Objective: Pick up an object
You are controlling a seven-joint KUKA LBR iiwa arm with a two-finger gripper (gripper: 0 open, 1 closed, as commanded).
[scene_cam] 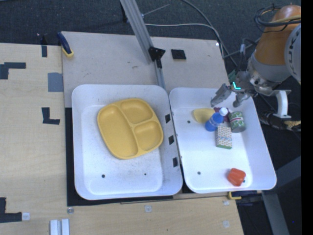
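Note:
My gripper (229, 99) hangs over the back of the right bin (210, 173), fingers spread apart and nothing between them. Just below it lie a small blue bottle with a white cap (215, 119), a pale yellow piece (202, 114), a green and grey can (237, 122) and a speckled box (224, 136). Near the front right corner of that bin rests a red-orange object (236, 176), well away from the gripper.
The left bin (88, 180) holds a yellow divided plate (130, 128). A slanted metal pole (142, 26) runs from the top to the gap between the bins. A blue and yellow clamp (65, 45) sits at the back left.

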